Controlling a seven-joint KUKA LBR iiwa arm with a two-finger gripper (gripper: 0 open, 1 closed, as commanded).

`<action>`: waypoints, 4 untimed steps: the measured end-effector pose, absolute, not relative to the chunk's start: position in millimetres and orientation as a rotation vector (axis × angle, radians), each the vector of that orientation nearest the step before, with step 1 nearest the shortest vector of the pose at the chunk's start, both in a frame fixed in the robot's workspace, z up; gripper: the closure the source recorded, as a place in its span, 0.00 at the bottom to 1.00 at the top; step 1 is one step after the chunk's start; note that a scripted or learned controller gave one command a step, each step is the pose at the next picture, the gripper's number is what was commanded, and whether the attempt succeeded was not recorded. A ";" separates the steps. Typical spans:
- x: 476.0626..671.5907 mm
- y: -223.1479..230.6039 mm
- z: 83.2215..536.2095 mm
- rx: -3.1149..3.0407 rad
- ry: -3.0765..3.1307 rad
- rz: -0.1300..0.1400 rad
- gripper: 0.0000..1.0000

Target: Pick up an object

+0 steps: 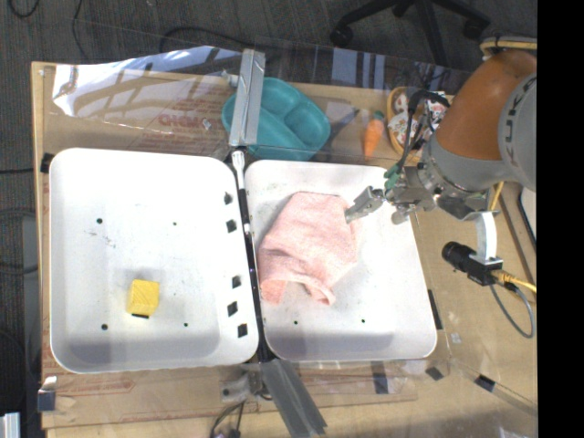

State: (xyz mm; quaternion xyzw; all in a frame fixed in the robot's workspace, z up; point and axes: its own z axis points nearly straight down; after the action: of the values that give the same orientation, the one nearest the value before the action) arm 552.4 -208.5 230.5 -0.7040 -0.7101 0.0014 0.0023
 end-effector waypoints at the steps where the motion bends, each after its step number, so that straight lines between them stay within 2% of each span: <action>1: 525.0 -210.7 310.3 -2.381 -2.048 0.001 0.00; 2: 509.7 -184.4 106.2 -2.268 -2.163 0.006 0.00; 3: 510.0 -185.0 115.8 -2.263 -2.168 0.008 1.00; 4: 486.6 -189.7 211.7 -1.825 -2.557 0.001 1.00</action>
State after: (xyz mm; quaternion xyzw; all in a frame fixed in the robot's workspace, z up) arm 486.6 -189.7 211.7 -0.5809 -0.8140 0.0002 -0.0001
